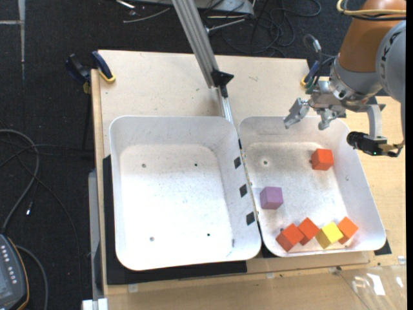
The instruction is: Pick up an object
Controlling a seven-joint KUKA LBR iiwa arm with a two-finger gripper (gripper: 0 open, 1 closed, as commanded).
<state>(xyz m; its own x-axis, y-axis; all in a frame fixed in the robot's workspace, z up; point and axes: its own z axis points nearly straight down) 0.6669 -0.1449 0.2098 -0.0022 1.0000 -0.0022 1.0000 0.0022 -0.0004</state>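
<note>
My gripper (311,117) hangs open above the far edge of the right bin (364,192), with nothing between its fingers. An orange cube (322,159) lies in that bin just below and to the right of the gripper. A purple cube (271,197) rests near the bin's middle left. Along the bin's near edge sit a red-orange cube (290,237), an orange cube (308,228), a yellow cube (330,234) and another orange cube (348,228), packed close together.
The left bin (171,192) lies beside the right one, their rims meeting at the middle. A slanted metal rail (197,34) reaches down to the bins' far junction. Clamps (90,66) sit at the bench's far left corner.
</note>
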